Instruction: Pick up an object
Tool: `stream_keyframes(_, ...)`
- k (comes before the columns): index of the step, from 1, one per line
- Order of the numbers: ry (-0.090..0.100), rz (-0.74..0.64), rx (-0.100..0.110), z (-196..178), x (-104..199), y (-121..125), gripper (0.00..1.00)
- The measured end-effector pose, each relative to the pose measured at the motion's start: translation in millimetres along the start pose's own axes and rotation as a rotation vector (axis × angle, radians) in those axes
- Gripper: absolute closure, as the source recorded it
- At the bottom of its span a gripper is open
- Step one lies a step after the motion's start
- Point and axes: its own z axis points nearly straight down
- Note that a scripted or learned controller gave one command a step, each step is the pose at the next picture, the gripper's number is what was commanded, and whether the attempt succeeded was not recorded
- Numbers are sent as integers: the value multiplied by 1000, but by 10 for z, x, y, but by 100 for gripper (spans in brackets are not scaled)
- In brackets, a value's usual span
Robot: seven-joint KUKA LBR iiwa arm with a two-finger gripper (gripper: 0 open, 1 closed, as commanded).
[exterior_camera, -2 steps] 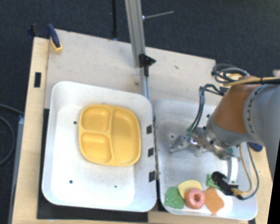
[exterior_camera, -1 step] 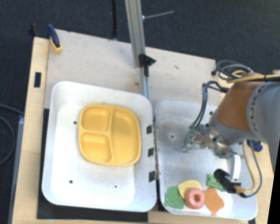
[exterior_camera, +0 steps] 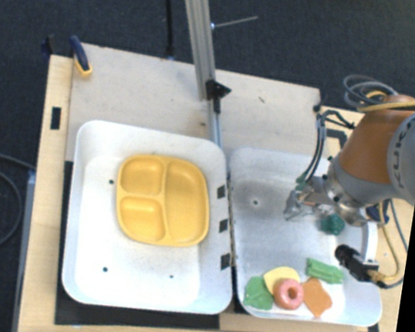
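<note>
Gripper of the grey arm, poised over the upper part of the right bin; whether it is released or clenched cannot be told at this slant. A small teal object lies just beside the gripper, toward the view's right and a little lower, partly tucked under the wrist. The other candidates are clustered along the bin's lower edge, well apart from the gripper and down-right of it: a green strip with its long axis running roughly left to right, an orange piece, a pink ring resting against a yellow piece, and a green lump. The left bin holds a yellow divided tray, far to the gripper's left. Judged from this layout, the teal object is the nearest target; reaching the cluster calls for travel toward the bin's lower edge.
</note>
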Motion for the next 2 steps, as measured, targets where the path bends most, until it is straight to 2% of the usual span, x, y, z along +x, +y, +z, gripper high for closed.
stream_keyframes(1,0,-6,-2,-639,29,2,100)
stream_keyframes(2,1,-6,2,-817,15,14,100)
